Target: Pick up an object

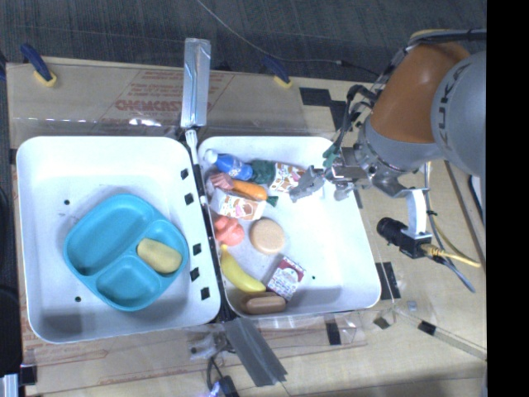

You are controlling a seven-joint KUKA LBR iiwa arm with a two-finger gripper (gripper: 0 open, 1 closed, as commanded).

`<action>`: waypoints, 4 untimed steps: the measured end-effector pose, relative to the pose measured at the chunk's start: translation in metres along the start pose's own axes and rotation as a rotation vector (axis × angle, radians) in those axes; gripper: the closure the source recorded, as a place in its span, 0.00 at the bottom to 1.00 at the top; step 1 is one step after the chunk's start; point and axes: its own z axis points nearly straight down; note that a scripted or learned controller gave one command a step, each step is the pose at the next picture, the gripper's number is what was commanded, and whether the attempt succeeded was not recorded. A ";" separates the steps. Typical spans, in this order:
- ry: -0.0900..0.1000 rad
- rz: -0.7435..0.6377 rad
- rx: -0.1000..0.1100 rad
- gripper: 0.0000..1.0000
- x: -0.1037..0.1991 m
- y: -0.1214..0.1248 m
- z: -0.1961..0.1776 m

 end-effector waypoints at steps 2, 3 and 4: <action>-0.004 -0.469 -0.001 0.00 0.040 0.042 0.149; -0.005 -0.470 0.001 1.00 0.039 0.042 0.140; -0.002 -0.320 -0.007 1.00 0.115 0.025 0.046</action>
